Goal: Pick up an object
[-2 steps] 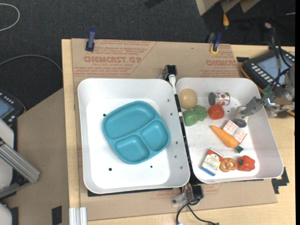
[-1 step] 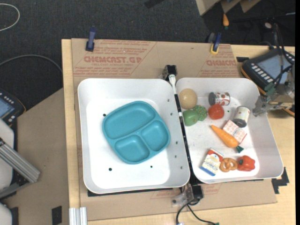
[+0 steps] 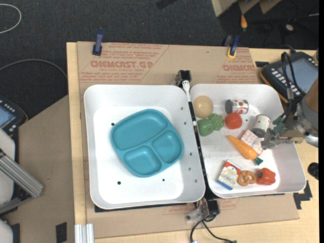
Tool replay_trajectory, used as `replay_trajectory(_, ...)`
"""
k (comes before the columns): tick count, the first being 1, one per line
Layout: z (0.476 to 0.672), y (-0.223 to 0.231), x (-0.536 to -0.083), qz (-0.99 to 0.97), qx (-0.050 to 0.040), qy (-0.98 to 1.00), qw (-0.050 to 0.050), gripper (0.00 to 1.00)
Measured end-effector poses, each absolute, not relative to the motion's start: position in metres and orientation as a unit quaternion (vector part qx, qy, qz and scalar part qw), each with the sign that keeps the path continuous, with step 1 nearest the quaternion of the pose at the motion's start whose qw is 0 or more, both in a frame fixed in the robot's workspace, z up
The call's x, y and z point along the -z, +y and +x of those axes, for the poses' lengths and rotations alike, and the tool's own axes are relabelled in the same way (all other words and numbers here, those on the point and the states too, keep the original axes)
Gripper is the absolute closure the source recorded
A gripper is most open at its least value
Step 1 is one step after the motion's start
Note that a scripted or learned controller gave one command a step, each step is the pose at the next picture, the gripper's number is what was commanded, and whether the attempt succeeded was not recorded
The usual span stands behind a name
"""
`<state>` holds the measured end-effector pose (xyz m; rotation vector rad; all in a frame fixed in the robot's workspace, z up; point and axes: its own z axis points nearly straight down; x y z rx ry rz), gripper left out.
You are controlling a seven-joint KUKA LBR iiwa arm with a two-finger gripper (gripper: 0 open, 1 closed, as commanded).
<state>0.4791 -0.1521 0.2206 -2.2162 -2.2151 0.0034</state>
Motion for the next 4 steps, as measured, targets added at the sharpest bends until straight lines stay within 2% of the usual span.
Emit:
replay_trajectory(1, 0.480, -0.063, -0.242, -0.704, 0.0015, -0.710, 0.001, 1.00)
replay_trajectory(2, 0.478, -0.104, -0.181, -0.709, -0.0023, -0.705, 0.003, 1.00)
replay_trajectory(3, 0.480, -0.035, -0.219, -0.705, 0.0020, -0.709, -0.001, 1.00)
replay_trajectory(4, 0.502, -0.109, -0.128, -0.709, -0.0036, -0.705, 0.002, 1.00)
